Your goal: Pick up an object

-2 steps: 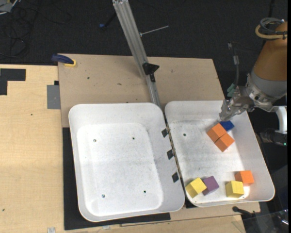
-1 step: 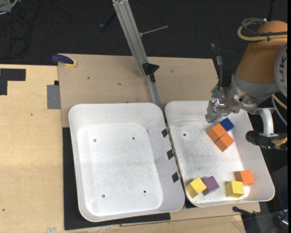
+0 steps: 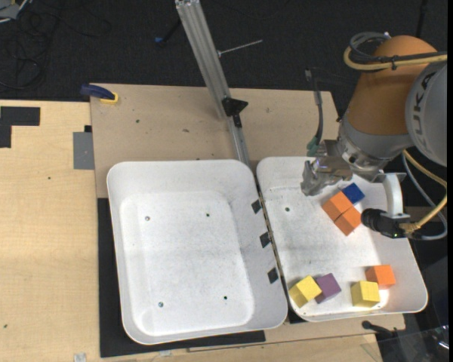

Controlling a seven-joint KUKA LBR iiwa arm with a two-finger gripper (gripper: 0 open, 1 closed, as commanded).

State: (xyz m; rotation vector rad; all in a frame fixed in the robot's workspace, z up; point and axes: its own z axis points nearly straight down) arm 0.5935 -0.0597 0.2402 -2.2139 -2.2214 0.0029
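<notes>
- The gripper (image 3: pixel 315 181) hangs over the far part of the right bin (image 3: pixel 306 232); I cannot tell how its jaws stand, and nothing shows between them.
- Just beside it lie an orange block (image 3: pixel 341 212) and a blue cube (image 3: pixel 353 194), touching.
- Near the front rim sit a yellow cube (image 3: pixel 306 289) against a purple cube (image 3: pixel 328 286), then another yellow cube (image 3: pixel 365 293) against a small orange cube (image 3: pixel 382 275).
- The left bin (image 3: pixel 183 247) adjoins.

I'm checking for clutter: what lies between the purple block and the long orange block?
Bare white bin floor between purple block and orange block, in the camera view.
</notes>
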